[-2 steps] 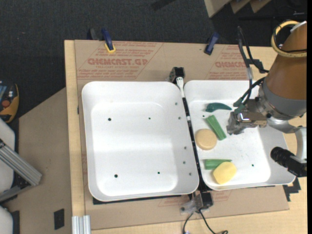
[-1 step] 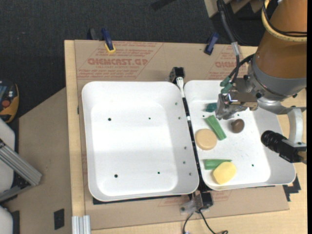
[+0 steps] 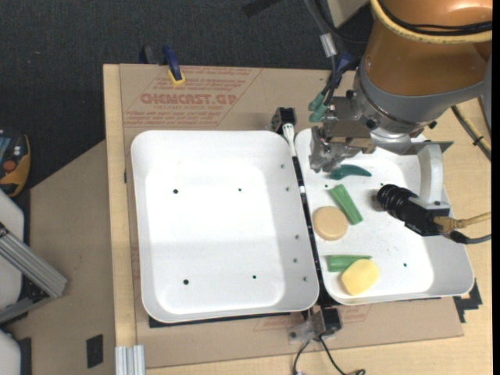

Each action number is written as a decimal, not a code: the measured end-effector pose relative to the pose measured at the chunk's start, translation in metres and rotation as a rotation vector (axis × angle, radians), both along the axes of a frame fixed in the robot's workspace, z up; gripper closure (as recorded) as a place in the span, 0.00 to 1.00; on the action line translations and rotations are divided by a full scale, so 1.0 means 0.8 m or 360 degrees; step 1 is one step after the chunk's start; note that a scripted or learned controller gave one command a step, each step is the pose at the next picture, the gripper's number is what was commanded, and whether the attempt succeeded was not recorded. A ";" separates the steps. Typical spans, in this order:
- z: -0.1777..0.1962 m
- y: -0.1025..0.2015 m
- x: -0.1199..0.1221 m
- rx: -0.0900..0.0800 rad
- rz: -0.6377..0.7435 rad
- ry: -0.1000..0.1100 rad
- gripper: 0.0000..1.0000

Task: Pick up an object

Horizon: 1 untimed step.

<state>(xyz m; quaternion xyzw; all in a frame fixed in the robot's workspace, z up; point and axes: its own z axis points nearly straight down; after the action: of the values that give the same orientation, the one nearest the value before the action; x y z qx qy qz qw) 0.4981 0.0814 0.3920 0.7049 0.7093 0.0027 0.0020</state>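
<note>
We read "CHEMCAST GP" on the brown board (image 3: 195,92); the teal piece (image 3: 349,173) lies in the right bin (image 3: 437,280) just beside the fingers (image 3: 317,161), whose state we cannot tell.

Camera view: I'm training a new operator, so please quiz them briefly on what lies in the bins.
1. True or false: the tan disc lies in the right-hand bin.
2. Which lies nearest the gripper? A yellow piece, B teal curved piece, C tan disc.
3. Fill in: the strip beside the yellow piece is ___.
Key: 1 true; 2 B; 3 green.
</note>
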 end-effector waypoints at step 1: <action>0.011 -0.004 -0.001 -0.0002 -0.0007 0.0002 1.00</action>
<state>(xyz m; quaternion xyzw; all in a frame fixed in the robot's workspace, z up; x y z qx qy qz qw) 0.4977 0.0785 0.4010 0.7065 0.7077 0.0017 0.0020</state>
